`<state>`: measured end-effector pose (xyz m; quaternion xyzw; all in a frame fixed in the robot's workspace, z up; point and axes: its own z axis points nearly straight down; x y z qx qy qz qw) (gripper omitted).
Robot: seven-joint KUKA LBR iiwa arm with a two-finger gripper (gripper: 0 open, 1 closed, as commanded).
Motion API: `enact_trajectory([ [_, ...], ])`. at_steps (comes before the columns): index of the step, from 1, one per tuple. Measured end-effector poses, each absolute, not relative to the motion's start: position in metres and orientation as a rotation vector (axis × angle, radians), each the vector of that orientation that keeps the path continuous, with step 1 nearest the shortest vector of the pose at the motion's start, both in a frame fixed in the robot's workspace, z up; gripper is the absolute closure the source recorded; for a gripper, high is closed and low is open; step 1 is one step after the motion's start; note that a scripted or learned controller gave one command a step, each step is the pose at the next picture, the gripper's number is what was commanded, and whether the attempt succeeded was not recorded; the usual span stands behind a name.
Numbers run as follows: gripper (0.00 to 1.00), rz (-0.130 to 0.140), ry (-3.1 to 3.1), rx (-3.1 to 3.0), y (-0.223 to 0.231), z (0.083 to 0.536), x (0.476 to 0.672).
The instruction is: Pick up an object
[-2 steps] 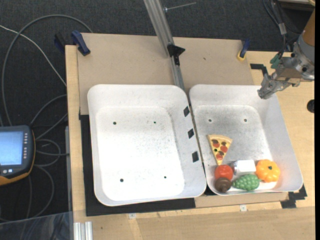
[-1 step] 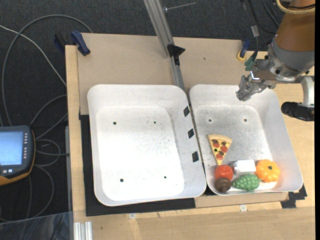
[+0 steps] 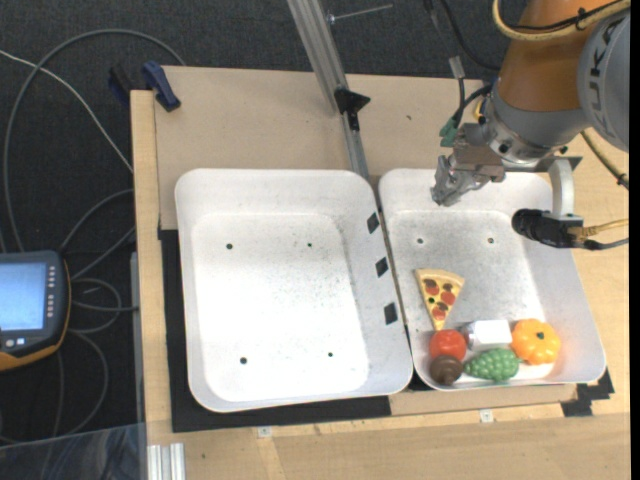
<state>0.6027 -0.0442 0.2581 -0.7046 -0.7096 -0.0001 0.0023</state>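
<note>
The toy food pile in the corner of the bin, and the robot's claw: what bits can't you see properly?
- Brown round toy: too small to name; the red tomato overlaps it.
- White block: partly hidden by the green toy and the orange pumpkin.
- Gripper: seen from above and small, so finger spacing is unclear.
- Arm: cut off by the top and right edges.

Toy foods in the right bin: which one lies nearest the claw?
The pizza slice; it lies apart, closer to the claw than the clustered others.
</note>
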Motion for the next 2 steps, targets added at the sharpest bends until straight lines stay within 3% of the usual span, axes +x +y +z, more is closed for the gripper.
enact_trajectory([
  [2, 1.0, 0.002, -2.226, -2.21, 0.066, 0.241, 0.61],
])
